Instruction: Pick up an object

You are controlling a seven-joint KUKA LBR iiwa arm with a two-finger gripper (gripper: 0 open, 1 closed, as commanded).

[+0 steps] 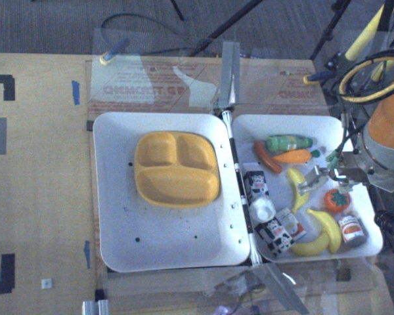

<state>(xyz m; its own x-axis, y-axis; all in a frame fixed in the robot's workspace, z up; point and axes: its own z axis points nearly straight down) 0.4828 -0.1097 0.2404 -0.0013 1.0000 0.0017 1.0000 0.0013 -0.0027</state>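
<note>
Camera view | arm reaches from right over right bin | jaws' state: cannot tell

Grey arm at the right edge, rounded casing, broad orange band bulging above the wrist. Below that, a pale grey collar, then a cluttered silvery metal gripper with bright brackets and thin fingers. Dark cable running up alongside the wrist.
</note>
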